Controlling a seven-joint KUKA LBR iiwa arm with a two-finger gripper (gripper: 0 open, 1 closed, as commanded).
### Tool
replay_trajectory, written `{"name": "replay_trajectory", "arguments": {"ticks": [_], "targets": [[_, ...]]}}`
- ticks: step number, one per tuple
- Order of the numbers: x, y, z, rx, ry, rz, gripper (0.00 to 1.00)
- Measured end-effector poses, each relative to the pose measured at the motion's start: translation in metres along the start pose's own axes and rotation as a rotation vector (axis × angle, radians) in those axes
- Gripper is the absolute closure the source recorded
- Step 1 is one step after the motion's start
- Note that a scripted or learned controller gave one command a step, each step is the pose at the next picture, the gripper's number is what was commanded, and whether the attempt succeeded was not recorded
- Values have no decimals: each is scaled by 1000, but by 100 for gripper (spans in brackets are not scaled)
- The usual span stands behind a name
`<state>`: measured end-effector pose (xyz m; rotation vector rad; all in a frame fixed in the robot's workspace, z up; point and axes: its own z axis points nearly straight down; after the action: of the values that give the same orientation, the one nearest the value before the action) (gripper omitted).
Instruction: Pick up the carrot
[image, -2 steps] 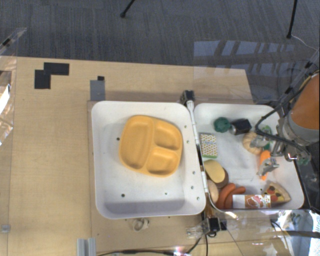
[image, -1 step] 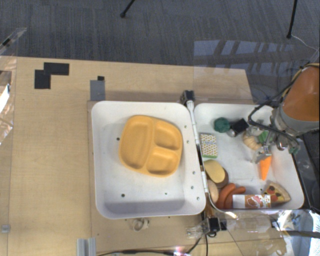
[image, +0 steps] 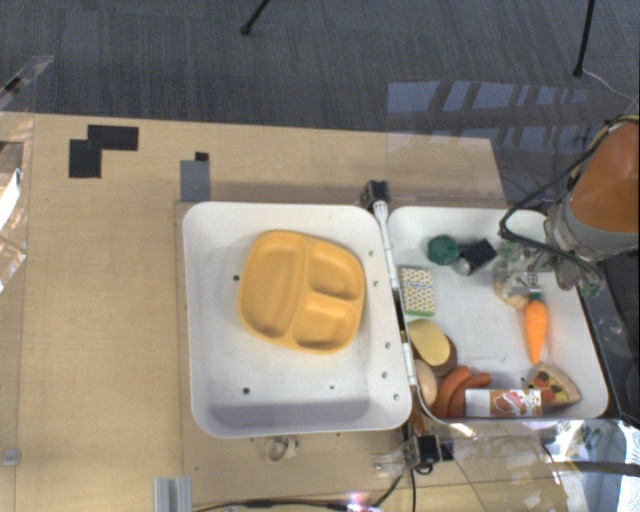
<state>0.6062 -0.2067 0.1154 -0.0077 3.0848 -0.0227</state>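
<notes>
The carrot (image: 537, 331) is orange with a small green top. It lies lengthwise in the right bin (image: 480, 345), near that bin's right wall, its tip pointing toward the front. My gripper (image: 519, 279) hangs under the grey wrist at the right edge, just over the carrot's green end and slightly left of it. A pale object sits under the gripper and blurs its outline. I cannot make out whether it touches the carrot.
The right bin also holds a green item (image: 443, 248), a black piece (image: 480, 253), a patterned box (image: 417, 290), a potato (image: 432, 343), sausages (image: 460, 388), a labelled packet (image: 505, 402) and a pizza slice (image: 556, 384). A yellow divided plate (image: 300, 290) lies in the left bin (image: 215, 330).
</notes>
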Motion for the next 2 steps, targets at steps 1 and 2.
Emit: {"name": "replay_trajectory", "arguments": {"ticks": [1, 2], "targets": [[1, 0, 1, -1, 2, 0, 0], [26, 1, 24, -16, 39, -225, 0]]}}
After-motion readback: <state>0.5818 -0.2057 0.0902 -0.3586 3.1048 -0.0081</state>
